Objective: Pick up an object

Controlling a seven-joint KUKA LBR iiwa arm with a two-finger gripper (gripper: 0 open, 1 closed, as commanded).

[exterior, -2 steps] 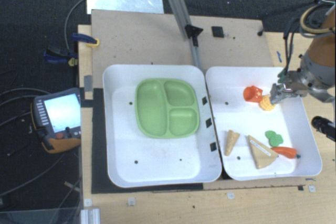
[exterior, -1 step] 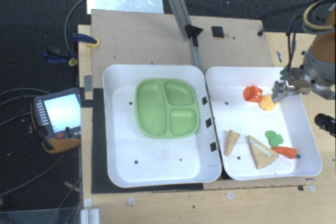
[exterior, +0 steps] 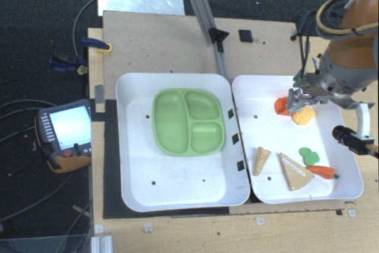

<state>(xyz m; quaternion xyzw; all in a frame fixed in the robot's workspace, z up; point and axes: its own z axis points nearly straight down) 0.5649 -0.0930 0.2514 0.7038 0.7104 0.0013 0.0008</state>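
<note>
Camera view: the gripper sits low in the right bin, upper right of frame, right at an orange piece and a yellow corn-like toy — whether the jaws are apart or together, I cannot tell. Nothing looks lifted yet — the pick seems still ahead. The left bin holds a green divided plate.

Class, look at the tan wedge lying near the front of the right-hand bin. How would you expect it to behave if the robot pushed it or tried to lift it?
The tan wedge lies flat on a broad face, so a push would probably slide it, not roll it. Its crisp edges suggest it is stiff. It tapers, so a claw closing on the slanted sides might squeeze it out.
</note>
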